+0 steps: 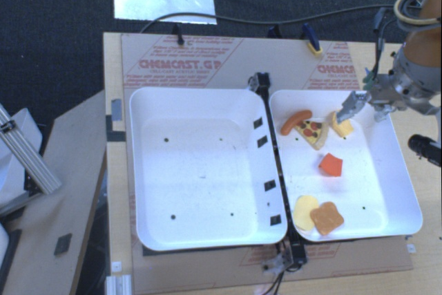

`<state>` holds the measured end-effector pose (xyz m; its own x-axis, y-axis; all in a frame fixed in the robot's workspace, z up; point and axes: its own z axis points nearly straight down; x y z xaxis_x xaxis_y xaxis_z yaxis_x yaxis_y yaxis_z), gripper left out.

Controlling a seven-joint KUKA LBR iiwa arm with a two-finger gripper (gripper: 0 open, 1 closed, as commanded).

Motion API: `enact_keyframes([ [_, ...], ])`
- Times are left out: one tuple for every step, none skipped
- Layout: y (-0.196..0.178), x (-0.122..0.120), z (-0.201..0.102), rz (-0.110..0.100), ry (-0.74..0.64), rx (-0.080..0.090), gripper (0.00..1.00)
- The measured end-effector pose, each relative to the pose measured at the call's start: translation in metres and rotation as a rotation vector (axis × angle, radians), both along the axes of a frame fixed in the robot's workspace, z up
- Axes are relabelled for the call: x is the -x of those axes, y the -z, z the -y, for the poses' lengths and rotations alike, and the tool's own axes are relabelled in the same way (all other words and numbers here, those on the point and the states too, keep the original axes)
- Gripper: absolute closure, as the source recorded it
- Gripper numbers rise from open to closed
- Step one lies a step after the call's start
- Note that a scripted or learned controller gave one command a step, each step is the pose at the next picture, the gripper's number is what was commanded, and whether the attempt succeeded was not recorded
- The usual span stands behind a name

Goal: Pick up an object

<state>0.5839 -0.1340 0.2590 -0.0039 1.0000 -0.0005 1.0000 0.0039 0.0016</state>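
Hovering gripper (351, 107): at the right bin's (394, 169) 12 o'clock rim; whether it grips anything cannot be told.
Yellow wedge (340, 125): just under the gripper, touching or nearly so.
Pizza slice (313, 132): at the wedge's 9 o'clock.
Sausage (295, 121): just beside the pizza, at its 10 o'clock.
Red block (331, 164): mid-bin.
Toast (326, 218) and yellow disc (304, 211): at 6 o'clock, touching.
Left bin (200, 169): at 9 o'clock, alongside.

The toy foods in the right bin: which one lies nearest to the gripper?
The pale yellow block, at the bin's far edge, right by the gripper. The sausage, pizza slice, red block and toast lie farther off.
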Motion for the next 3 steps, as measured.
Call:
enact_keyframes([
  [0.126, 0.046, 0.003, -0.015, 0.004, -0.004, 0.0],
  [0.177, 0.015, 0.0, 0.0, 0.0, 0.0, 0.0],
  [0.163, 0.015, 0.001, 0.002, 0.0, 0.0, 1.0],
])
